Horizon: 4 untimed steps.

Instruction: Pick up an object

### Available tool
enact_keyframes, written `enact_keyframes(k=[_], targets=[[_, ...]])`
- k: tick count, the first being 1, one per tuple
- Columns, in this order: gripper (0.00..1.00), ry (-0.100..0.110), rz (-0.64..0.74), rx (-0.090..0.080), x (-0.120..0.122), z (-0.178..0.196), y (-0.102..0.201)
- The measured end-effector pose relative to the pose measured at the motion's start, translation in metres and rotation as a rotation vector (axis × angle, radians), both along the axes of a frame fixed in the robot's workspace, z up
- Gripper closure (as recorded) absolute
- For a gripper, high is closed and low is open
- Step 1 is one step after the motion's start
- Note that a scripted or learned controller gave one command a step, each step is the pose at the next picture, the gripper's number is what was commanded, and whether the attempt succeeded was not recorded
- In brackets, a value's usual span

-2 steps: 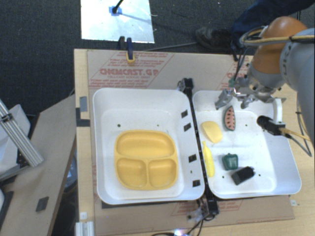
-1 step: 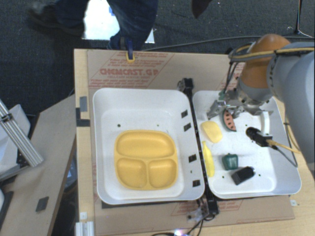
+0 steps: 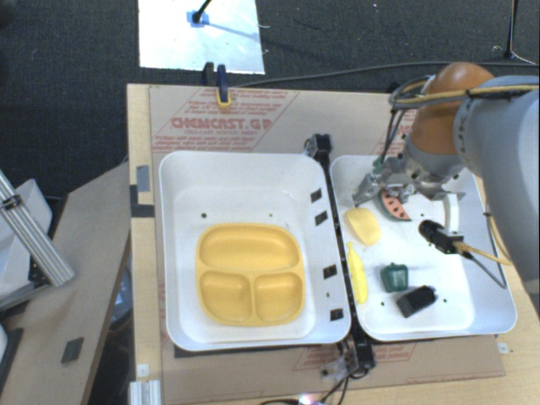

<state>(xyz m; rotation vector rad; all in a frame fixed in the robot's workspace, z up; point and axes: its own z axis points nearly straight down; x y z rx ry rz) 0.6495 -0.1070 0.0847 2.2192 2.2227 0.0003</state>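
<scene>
Camera view, left to right: left bin point(image 3: 181, 184) carries just a yellow tray point(image 3: 249, 272), well away from the arm and no risk.

Right bin point(image 3: 472, 323) has all the loose pieces. Banana point(image 3: 358, 273) lies along the left wall, with a pale lump point(image 3: 364, 224) just above it. Gripper point(image 3: 384, 191) hangs over the bin's upper part with the red slice point(image 3: 395, 203) right at its tip, so the slice looks like the target. Can't tell the claw state: wrist and bracket hide it from this angle. Can't tell either whether the slice is pinched or merely under the tip.

Risks as I read them:
- The slice is thin and lies flat. The claw could close over the top of it and lift away with nothing.
- The slice may get shoved toward the back wall instead of gripped, which makes the next try harder.
- The lump sits just beside the gripper on the left. A wide approach could nudge it or clamp both pieces.
- The tip is low, so a deeper push risks scraping the bin floor.

Green piece point(image 3: 394, 277) and black block point(image 3: 416, 299) sit lower in the bin, well apart from the tip. They are unlikely to interfere.
</scene>
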Motion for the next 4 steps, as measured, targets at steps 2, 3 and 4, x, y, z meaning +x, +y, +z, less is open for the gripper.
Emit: enact_keyframes(k=[2, 3, 4], targets=[[1.0, -0.006, 0.003, 0.0, 0.006, 0.057, 0.003], [1.0, -0.009, 0.003, -0.001, 0.013, 0.122, 0.0], [1.0, -0.008, 0.005, -0.001, 0.005, 0.179, 0.004]])
